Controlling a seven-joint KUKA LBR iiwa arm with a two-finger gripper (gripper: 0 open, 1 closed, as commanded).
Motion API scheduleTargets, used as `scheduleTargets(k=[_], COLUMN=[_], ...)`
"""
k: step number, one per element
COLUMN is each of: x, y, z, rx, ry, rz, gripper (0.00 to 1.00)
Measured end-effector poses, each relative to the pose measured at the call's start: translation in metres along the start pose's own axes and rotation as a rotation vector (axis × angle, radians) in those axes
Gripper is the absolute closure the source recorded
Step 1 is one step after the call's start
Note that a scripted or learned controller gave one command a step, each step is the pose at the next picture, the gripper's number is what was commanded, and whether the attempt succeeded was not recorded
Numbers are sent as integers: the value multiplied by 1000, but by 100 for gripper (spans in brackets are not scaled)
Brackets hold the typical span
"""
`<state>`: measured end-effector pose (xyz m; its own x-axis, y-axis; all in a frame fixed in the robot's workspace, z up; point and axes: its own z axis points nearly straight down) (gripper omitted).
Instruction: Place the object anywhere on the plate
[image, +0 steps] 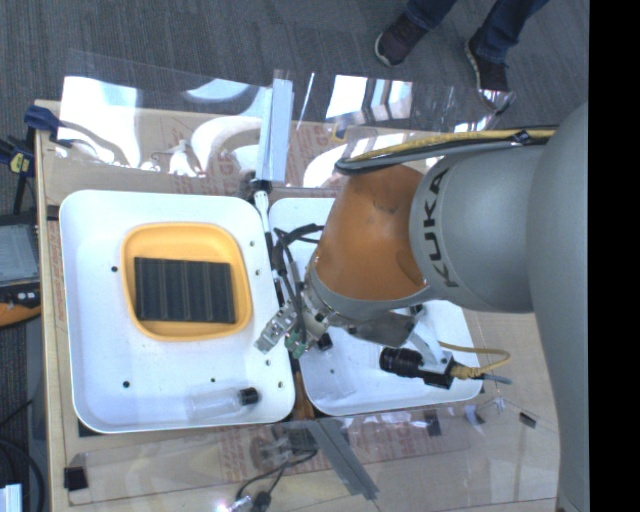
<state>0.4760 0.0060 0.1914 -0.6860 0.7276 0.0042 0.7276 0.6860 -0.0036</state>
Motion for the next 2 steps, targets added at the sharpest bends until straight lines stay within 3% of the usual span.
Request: scheduleTargets(k=[1, 2], x=[8, 8], y=[24, 24], z=[0, 0], rx=[-3, -3], ry=[-4, -5], rz=[-207, -207], gripper=[100, 0])
